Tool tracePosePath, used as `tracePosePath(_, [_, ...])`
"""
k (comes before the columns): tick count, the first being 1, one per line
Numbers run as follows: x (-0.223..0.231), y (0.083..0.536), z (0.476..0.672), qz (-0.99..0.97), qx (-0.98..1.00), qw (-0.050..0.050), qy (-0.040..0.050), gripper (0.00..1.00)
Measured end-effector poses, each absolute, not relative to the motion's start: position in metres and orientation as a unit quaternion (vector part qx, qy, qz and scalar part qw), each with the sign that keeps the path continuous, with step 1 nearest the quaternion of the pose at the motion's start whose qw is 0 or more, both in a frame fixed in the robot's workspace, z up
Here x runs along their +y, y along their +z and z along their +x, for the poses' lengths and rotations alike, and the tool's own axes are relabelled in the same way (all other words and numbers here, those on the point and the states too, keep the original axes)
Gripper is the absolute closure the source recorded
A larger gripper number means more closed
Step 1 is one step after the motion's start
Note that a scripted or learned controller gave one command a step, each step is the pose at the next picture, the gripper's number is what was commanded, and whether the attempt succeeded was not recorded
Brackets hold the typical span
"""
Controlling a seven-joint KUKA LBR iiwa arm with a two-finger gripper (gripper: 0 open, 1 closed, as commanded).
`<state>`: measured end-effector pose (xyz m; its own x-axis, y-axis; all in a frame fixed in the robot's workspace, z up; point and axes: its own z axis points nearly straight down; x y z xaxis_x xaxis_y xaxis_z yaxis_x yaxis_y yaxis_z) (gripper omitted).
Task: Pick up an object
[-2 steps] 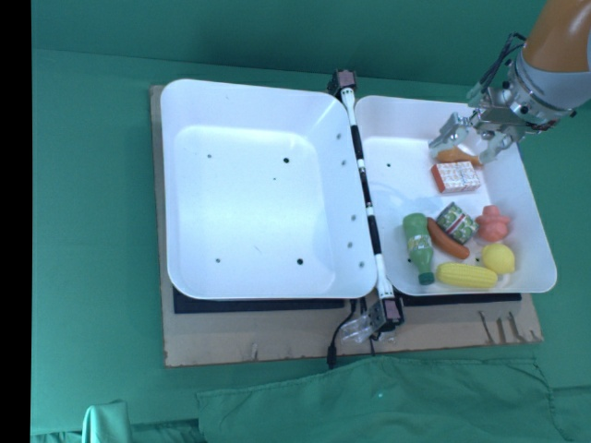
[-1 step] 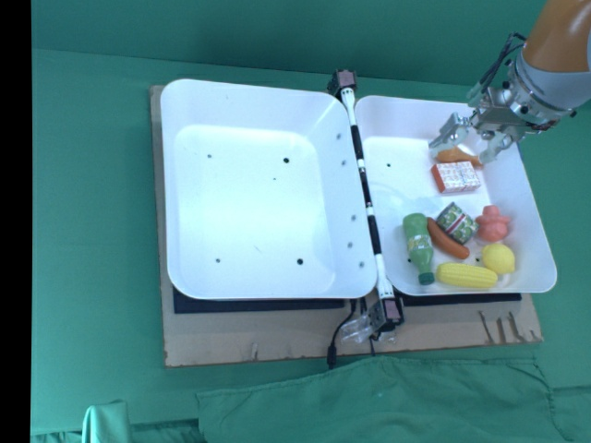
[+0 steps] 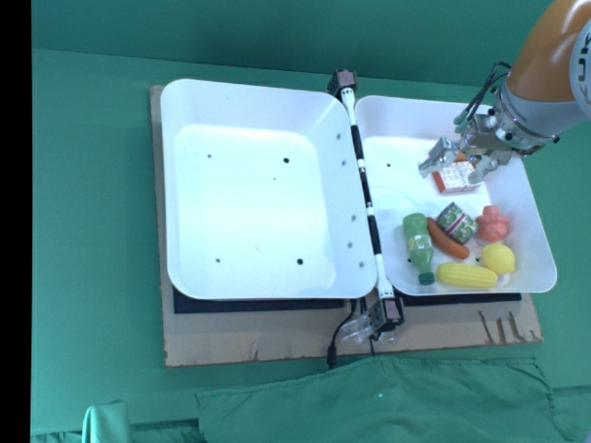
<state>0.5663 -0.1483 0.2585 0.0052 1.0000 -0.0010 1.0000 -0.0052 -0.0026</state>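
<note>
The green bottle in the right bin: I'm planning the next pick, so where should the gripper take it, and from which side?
Probably across the wide body of the green bottle, coming straight down from above. It lies flat, cap toward the bin's near edge. The carrot crowds its right side, so gripping toward the upper end, where there is more room around it, looks safer.

The arm point(image 3: 554, 49) has a rounded, glossy orange shell on its last big segment, with a strip of pale grey casing along its right side that bears part of a dark printed letter. Below the orange comes a light grey wrist ring point(image 3: 528, 118), and thin dark cables point(image 3: 488, 86) loop from it along the left side towards the tool. The end effector point(image 3: 454, 160) is a cluster of silvery-grey metal parts with small dark fittings, ending in pale grey fingers point(image 3: 432, 163).
</note>
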Motion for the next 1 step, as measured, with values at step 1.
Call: tracePosePath(1, [-0.1597,0.2078,0.5621,-0.709,-0.705,0.001,0.0018,0.0])
